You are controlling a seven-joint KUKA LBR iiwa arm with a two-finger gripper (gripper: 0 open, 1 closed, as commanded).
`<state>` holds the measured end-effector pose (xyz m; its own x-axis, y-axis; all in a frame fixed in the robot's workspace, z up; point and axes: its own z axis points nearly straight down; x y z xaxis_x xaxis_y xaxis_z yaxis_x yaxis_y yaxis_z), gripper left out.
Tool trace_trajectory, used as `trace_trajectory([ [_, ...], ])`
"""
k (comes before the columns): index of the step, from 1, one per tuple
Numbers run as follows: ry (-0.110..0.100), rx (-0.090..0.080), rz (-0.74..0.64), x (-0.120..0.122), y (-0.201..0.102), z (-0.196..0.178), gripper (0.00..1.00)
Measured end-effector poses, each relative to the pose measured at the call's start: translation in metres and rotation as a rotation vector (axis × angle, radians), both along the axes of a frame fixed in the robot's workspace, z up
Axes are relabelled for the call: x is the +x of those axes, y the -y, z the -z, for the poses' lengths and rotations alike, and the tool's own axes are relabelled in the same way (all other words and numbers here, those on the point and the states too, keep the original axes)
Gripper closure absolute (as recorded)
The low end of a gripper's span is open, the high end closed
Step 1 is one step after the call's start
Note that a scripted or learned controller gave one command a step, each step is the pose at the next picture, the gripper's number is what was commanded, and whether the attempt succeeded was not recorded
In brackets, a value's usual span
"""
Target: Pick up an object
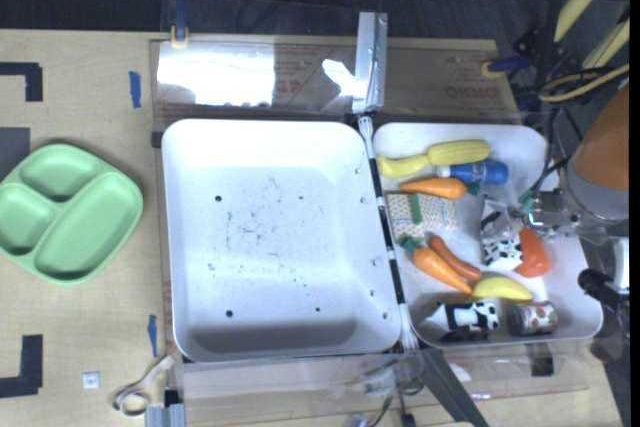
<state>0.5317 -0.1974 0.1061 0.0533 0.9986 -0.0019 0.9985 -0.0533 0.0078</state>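
Observation:
The right white bin (570, 315) holds many toys. Among them are a corn cob (458, 153), a blue bottle (487, 173), a carrot (436, 187), two more carrots (446, 261), a yellow banana (501, 288), a black-and-white cow (472, 316) and a small can (531, 318). My gripper (498, 223) reaches in from the right and hangs low over the bin's middle. It is just above a small black-and-white toy (504, 252) and beside an orange-red piece (534, 256). Nothing shows between its fingers.
The left white bin (190, 155) sits next to the right one, with a clear plastic sheet (260, 65) behind it. A green divided plate (66, 211) lies on the bench at far left. A checkered cloth (418, 211) lies in the right bin.

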Motion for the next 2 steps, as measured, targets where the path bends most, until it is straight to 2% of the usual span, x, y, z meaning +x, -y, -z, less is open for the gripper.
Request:
trace_trajectory([
  [1,-0.007,0.002,0.094,0.0144,-0.0313,-0.0995,1.0],
  [2,-0.007,0.002,0.094,0.0144,-0.0313,-0.0997,0.0],
])
